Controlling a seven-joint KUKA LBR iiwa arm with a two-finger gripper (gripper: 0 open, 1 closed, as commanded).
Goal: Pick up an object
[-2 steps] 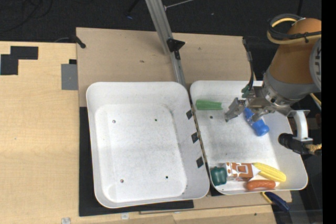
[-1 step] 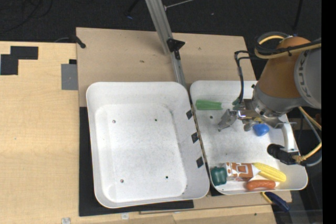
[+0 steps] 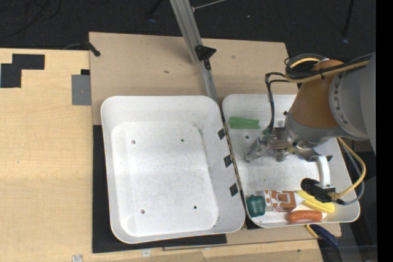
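A: Which thing does the arm go for? The nearest one is the green bar, lying flat at the far side of the right bin, close to the wall it shares with the left bin.

B: That one looks like a light, stiff little block. It lies long-side across, so a pinch across its narrow width, near the middle, would suit. It may be smooth plastic, so it could slide along the bin floor if one finger touches first.

A: And the gripper?

B: It sits low in the right bin, just beside the bar on the near side, apart from it. Nothing shows between the fingers. Whether they stand open or closed cannot be told; the metal parts blur together there.

A: The other things?

B: They crowd the near edge of the right bin. A green cup in the corner, an orange-and-white box next to it, a yellow banana beyond, and an orange sausage touching the rim. All seem to be small, light toys. The box is flat and probably hard to get under; the banana and sausage are rounded and might roll out of a pinch unless taken across the middle.

A: So the bar is the easy pick?

B: Likely, since it lies alone with room around it, though the bin wall is close on one end.
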